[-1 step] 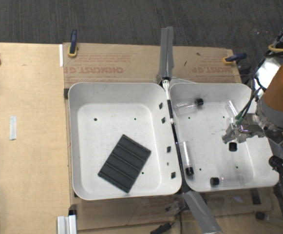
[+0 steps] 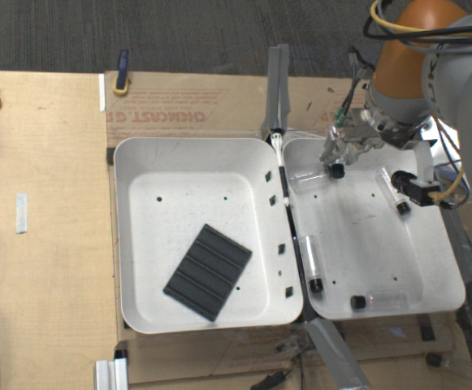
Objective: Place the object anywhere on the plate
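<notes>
Gripper (image 2: pixel 339 154) hovers over far-left corner of right bin (image 2: pixel 430 299); can't tell its state. Aim squarely at whichever marker (image 2: pixel 313 265) you're picking.

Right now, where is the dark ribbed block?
The dark ribbed block lies tilted in the left bin, toward its lower middle, away from the end effector over the right bin.

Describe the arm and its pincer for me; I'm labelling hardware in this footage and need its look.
The arm is grey with a rounded orange band above the wrist. A yellow cable and black cables loop around that band. Below it sits a cluttered metal wrist assembly with thin wires, ending in a small dark-tipped pincer over the right white bin. No markings are legible.
</notes>
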`<state>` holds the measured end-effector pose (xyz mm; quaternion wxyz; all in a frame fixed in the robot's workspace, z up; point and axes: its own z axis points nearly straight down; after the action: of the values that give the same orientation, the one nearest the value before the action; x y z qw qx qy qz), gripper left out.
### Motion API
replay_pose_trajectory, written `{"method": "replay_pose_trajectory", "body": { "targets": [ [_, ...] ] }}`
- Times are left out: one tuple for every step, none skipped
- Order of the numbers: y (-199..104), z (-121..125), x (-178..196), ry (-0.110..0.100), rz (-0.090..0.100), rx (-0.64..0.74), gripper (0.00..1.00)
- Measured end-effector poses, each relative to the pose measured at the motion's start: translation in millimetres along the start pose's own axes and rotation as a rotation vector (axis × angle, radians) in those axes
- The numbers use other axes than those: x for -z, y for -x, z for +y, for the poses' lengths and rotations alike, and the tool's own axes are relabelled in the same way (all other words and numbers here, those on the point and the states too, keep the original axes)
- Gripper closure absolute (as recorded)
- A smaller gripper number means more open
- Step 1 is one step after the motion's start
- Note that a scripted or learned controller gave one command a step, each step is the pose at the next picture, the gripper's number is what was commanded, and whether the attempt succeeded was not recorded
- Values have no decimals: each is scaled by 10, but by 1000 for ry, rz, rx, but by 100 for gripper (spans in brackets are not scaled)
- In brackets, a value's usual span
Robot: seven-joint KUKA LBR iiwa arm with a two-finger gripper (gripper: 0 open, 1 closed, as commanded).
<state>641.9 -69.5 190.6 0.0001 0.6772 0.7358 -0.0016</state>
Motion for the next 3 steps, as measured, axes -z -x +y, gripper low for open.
{"method": "replay_pose_trajectory", "body": {
  "targets": [
    [-784, 238, 791, 3, -1, 306, 100],
    [-1621, 306, 971, 2, 0, 393, 100],
    [-1937, 270, 2509, 2, -1, 582, 100]
  ]
}}
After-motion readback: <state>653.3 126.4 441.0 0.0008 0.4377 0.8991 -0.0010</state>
